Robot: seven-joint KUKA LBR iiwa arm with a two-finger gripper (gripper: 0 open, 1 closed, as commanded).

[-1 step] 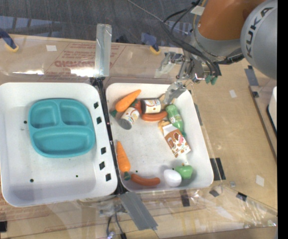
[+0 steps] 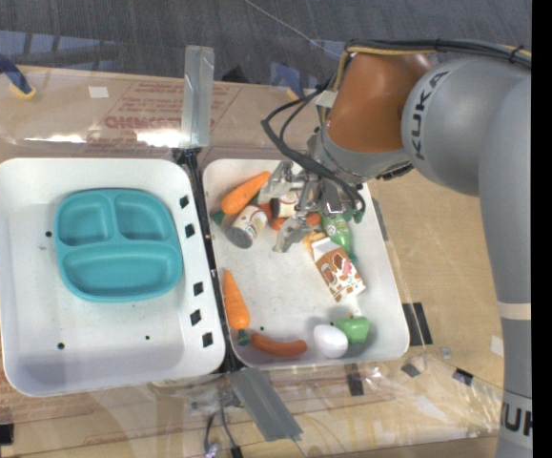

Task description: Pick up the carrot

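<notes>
The end effector [image 2: 295, 219], whose grip I cannot tell, hovers low in the right bin [image 2: 387, 256] just right of the far carrot [image 2: 245, 191], so the step looks like the approach, and next it must settle over that carrot.

Glossy white plastic bins [image 2: 9, 256] sit beside a matt teal tray [image 2: 118, 241].

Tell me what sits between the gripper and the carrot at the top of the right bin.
In the camera view, a small can lies between the gripper and the carrot, just below the carrot's tip.
</notes>
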